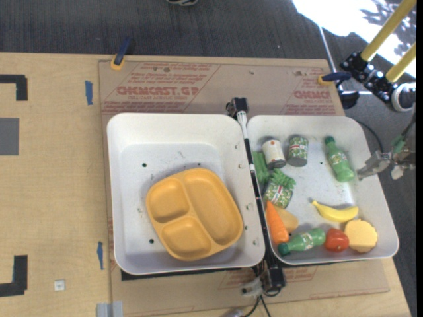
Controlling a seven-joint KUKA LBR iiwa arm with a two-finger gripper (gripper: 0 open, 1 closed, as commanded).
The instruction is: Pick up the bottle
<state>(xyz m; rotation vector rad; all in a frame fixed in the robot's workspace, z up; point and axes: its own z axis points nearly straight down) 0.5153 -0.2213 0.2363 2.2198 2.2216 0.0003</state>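
Note:
Two green bottles lie in the right bin (pixel 374 197). One bottle (pixel 338 158) is near the bin's far right corner, its cap pointing away from me. The other bottle (pixel 303 241) rests along the near wall between a carrot (pixel 277 222) and a tomato (pixel 336 240). My gripper (pixel 379 165) sits at the right rim of that bin, just right of the far bottle and apart from it, with nothing seen in it. Most of the arm is cut off by the view's right edge.
The right bin also holds two cans (pixel 273 152) (pixel 297 149), a green packet (pixel 279 189), a banana (pixel 336 211) and a yellow toy (pixel 361 235). A yellow divided plate (pixel 193 212) lies in the left bin (pixel 125 177). A yellow-legged stand (pixel 377 68) is at the far right.

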